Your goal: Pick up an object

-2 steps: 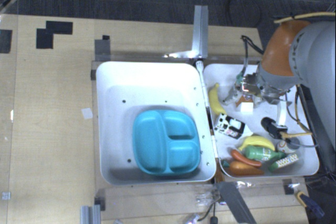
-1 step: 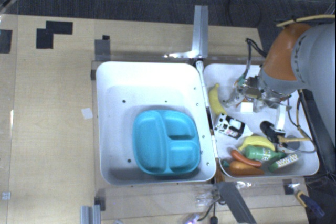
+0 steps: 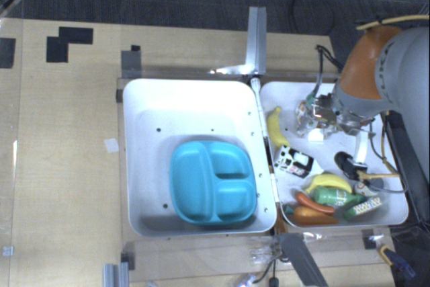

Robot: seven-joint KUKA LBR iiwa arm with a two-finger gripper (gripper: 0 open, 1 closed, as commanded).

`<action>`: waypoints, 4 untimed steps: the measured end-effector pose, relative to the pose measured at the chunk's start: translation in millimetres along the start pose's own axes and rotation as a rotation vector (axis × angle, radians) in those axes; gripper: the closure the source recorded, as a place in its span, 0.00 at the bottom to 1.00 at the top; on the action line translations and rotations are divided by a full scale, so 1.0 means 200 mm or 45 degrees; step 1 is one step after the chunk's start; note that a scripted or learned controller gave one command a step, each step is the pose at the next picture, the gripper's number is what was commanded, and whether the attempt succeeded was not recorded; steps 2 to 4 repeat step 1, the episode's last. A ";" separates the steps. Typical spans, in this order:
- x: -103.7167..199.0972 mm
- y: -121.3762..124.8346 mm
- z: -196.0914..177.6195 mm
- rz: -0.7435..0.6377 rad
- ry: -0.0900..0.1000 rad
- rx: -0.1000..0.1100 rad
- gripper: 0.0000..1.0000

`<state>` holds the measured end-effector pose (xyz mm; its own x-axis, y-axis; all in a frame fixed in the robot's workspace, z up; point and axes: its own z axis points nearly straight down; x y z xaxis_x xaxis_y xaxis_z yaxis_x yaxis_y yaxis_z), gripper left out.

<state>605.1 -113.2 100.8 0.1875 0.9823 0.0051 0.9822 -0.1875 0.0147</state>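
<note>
Hovering low in the right bin (image 3: 396, 212), the tool (image 3: 314, 119) is seen near a yellow banana (image 3: 274, 128), its opening impossible to judge, and a miss is risked because the crowded toys (image 3: 329, 197) are piled well apart from it.

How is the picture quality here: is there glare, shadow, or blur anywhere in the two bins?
Camera view: lighting is soft and even; the blue tray casts a faint shadow on the left bin. The gripper area looks blurred and bright, so small details there are unclear. The right bin items appear soft but recognisable.
</note>
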 end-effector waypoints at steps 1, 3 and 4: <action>0.25 0.13 -0.42 -0.011 -0.006 0.012 1.00; 0.25 0.13 -0.42 -0.011 -0.006 0.012 1.00; 0.25 0.13 -0.42 -0.011 -0.006 0.012 1.00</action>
